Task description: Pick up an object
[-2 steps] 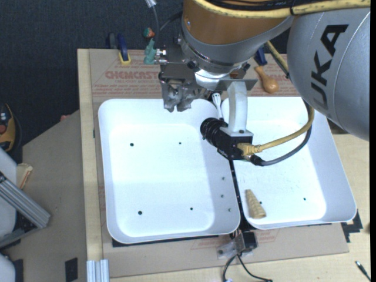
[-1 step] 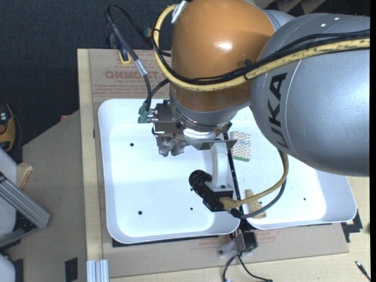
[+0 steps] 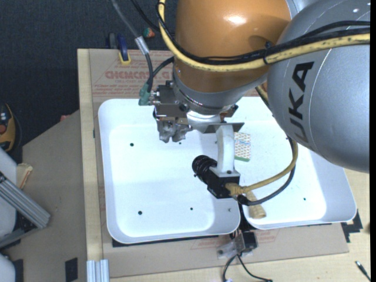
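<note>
Here, from the claw outward:
Gripper [image 3: 172, 131]: hangs low over the rear of the left bin [image 3: 126, 216]; I cannot tell how it is set.
Beneath it: bare white floor, nothing seen in its grasp.
Object: a small patterned sponge [image 3: 242, 146], lying near the seam between the bins, partly behind the white bracket [image 3: 225, 151].
Direction: the sponge lies off toward the right bin [image 3: 329, 207], well apart from the gripper.
Long axis: roughly front to back.
Judgement: a sideways shift comes first.
</note>
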Robot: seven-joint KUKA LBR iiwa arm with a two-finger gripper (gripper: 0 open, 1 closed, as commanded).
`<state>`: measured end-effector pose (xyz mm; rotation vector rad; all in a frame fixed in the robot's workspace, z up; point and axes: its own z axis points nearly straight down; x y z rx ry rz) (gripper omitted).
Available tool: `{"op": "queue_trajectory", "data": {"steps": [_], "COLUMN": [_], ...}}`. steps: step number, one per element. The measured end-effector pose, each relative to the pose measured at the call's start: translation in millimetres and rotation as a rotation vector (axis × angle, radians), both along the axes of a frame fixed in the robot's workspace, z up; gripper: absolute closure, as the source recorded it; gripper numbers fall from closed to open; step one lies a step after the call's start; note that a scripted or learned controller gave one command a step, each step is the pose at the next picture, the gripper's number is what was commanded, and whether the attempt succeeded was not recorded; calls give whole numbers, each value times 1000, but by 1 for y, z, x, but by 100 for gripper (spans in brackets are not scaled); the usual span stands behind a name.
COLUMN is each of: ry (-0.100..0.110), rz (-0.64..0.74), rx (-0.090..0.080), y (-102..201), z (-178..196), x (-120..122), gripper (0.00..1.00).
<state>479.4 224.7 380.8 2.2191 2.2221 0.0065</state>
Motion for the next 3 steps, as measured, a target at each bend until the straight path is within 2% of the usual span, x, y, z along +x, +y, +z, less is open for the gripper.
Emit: {"op": "queue_trajectory", "data": {"steps": [1, 2, 3], "ry": [1, 15, 0], "rz": [0, -3, 0], "rx": [-1, -7, 0], "y": [0, 0, 0], "z": [33, -56, -4], "x": [0, -1, 0], "gripper": [100, 100, 100]}}
